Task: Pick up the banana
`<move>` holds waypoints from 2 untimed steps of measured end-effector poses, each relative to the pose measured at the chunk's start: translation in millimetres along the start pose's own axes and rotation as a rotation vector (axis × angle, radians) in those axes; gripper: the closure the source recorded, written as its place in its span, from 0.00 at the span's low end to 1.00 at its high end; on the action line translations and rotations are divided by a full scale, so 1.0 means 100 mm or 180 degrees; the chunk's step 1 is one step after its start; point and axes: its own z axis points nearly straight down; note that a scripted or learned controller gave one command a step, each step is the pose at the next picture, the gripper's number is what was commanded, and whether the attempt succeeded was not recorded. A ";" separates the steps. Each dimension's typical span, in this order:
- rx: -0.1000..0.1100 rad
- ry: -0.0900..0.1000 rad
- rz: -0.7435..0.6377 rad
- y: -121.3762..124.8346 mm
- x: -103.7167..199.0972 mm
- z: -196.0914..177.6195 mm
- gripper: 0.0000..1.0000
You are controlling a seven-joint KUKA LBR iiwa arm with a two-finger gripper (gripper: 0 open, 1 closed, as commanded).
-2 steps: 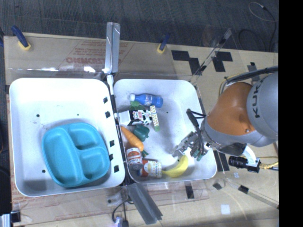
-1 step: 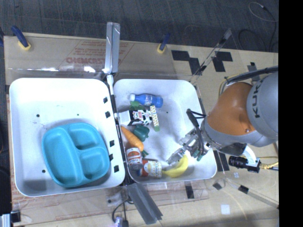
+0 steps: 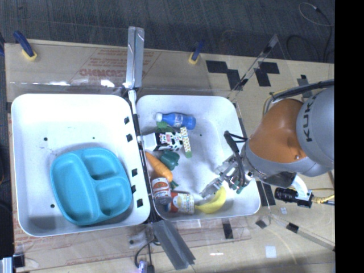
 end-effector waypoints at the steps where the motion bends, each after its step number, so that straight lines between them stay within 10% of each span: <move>1: -0.0001 -0.0002 -0.0014 0.01 0.00 -0.10 1.00; 2: -0.0001 -0.0002 -0.0015 0.01 0.00 -0.10 0.00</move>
